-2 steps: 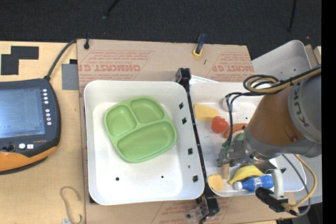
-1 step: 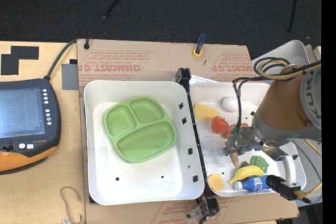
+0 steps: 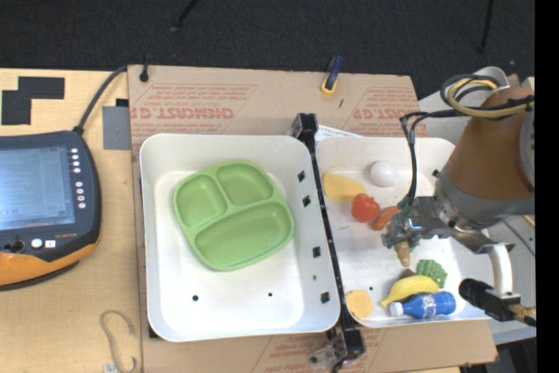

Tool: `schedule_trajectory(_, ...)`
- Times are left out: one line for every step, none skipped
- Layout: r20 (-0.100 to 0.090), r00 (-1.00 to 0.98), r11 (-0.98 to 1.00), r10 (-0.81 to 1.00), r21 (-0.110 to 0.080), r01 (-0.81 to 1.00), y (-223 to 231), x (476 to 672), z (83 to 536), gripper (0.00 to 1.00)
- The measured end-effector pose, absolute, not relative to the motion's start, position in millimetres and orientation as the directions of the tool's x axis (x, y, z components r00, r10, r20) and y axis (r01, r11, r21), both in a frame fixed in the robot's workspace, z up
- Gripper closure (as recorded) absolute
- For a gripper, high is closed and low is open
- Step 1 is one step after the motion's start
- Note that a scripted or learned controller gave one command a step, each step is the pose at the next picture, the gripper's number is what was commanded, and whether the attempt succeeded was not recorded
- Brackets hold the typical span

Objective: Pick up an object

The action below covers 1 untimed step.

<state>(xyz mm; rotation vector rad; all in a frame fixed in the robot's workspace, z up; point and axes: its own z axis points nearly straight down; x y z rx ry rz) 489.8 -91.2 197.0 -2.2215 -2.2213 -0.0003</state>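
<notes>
The right bin [image 3: 349,160] holds several toy foods: a white egg [image 3: 382,173], a yellow wedge [image 3: 341,185], a red piece [image 3: 366,207] with an orange piece [image 3: 382,219] beside it, a green broccoli [image 3: 431,272], a banana [image 3: 412,286], a blue bottle [image 3: 429,305] and an orange disc [image 3: 358,303]. My gripper [image 3: 403,247] hangs low over the middle of this bin. It is just right of the orange piece and above the broccoli and banana. Nothing shows held in it.
The left bin [image 3: 166,275] holds a green divided plate [image 3: 233,214]. A tablet-like pendant [image 3: 39,196] lies on the bench at far left. A black divider [image 3: 316,223] runs between the bins. Cables loop above the arm's wrist [image 3: 472,92].
</notes>
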Motion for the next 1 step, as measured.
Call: schedule_trajectory(0.0,0.0,0.0,1.0,0.0,1.0,-92.0,490.3,228.8,1.0)
